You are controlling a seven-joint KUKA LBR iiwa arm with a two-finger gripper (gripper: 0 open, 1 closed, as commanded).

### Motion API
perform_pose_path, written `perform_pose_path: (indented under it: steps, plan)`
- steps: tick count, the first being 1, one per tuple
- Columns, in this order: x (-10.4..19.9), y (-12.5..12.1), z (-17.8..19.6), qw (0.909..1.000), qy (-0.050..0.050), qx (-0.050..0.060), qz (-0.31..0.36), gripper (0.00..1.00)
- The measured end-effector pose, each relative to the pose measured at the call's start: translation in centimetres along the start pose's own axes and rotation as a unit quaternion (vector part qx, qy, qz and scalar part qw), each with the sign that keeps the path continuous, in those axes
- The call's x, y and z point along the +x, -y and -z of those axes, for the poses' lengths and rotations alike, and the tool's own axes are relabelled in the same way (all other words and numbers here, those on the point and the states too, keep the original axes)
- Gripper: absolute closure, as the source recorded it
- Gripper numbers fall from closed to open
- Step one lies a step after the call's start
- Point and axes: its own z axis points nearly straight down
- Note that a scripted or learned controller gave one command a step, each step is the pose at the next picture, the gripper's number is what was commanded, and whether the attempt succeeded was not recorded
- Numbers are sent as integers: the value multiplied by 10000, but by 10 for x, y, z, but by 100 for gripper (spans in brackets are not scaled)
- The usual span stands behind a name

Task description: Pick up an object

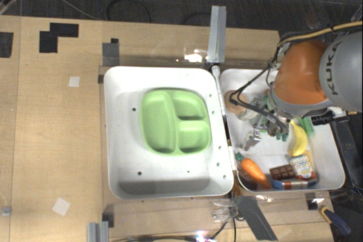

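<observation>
Arm (317,73) came in from the right, grey w/ the orange band bulging over the right bin (334,178). Gripper (266,127) hung low over that bin's middle, pointing down-left, metal bits and black cables bunched around it. Jaws: couldn't tell whether open or closed, too much clutter and blur at the tip, and nothing plainly seen between them.

Objects sat in the right bin, mostly along the near side. Carrot (253,169) lay at the near-left corner, orange, tilted. Just beside it to the right, a brown chocolate bar (282,171), and under that a dark, long item (295,183) w/ blue and red bits, can't ID it. Banana (298,139) stood roughly upright in the view, right of the gripper, close to the arm's wrist. Small packet (303,165) w/ a printed label sat below the banana, touching or nearly.

Left bin (122,167) held a green divided tray (174,121), three compartments, sitting about centre.
</observation>
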Motion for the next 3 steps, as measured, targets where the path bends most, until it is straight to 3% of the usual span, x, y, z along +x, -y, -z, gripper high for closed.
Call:
perform_pose_path:
  steps: [1, 2, 3]
  plan:
    - [-7, 47, 26, 9999, -23, 23, 106, 0]
    - [15, 54, 1, 10000, 11, 15, 17, 0]
    - [-63, 14, -3, 10000, -7, 4, 35, 0]
